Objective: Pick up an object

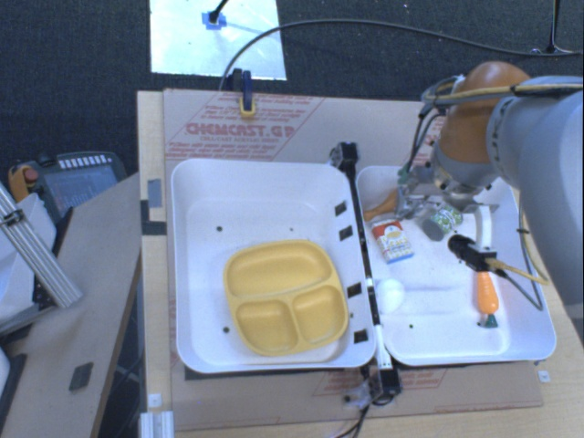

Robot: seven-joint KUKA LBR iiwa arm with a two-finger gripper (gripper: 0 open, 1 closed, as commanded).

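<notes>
red "chemcast" lettering (240,130) crosses the board behind the bins; whether the gripper (436,210), above the red-and-white packet (392,241), grasps anything can't be told.

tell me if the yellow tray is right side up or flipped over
Right side up: the yellow tray in the left bin shows its three hollow compartments facing the camera.

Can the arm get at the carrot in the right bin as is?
Probably yes. The carrot lies alone on the bin floor, nothing on top of it; the pincer hangs over the same bin, beside the small box.
</notes>
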